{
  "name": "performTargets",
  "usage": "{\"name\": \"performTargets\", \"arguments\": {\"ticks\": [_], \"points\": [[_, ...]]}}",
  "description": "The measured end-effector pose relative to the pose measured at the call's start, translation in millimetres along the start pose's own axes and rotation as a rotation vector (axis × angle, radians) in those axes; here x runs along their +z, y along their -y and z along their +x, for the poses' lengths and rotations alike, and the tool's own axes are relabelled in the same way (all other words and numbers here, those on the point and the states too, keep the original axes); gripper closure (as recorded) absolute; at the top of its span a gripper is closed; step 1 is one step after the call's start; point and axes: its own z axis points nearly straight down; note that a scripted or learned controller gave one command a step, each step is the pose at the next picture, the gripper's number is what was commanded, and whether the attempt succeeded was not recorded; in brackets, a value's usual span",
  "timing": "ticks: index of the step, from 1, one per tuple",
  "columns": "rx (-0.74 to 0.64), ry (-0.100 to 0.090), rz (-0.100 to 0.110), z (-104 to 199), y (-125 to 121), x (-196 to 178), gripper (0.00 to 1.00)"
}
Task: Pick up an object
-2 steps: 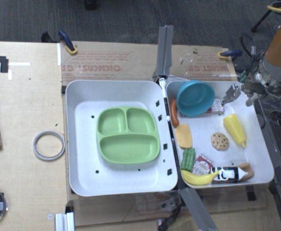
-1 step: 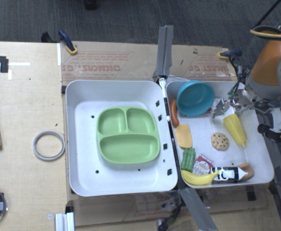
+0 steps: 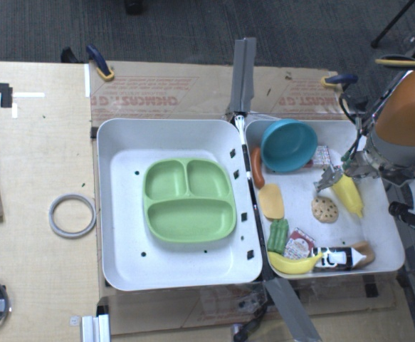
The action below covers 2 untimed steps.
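The corn (image 3: 349, 195) is a small yellow toy cob lying tilted on the floor of the right bin (image 3: 378, 251), pale tip pointing up-left. It sits just below and right of the blue bowl (image 3: 289, 145), and right next to the cookie (image 3: 324, 209), a bit above and right of it. The gripper (image 3: 333, 177) sits over its upper end.

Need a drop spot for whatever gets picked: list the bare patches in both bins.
Left bin: bare floor rings the green divided plate, widest along its left and front. Right bin: crowded; a patch between cookie, yellow slab and bottle. Gripper hangs by the yellow piece.
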Motion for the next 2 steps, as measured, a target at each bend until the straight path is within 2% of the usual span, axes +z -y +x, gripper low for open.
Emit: {"name": "performTargets", "arguments": {"ticks": [1,2], "points": [[0.076,-0.005,0.0,-10,25,-26,0.0],[0.062,-0.01,0.0,-8,9,1,0.0]]}}
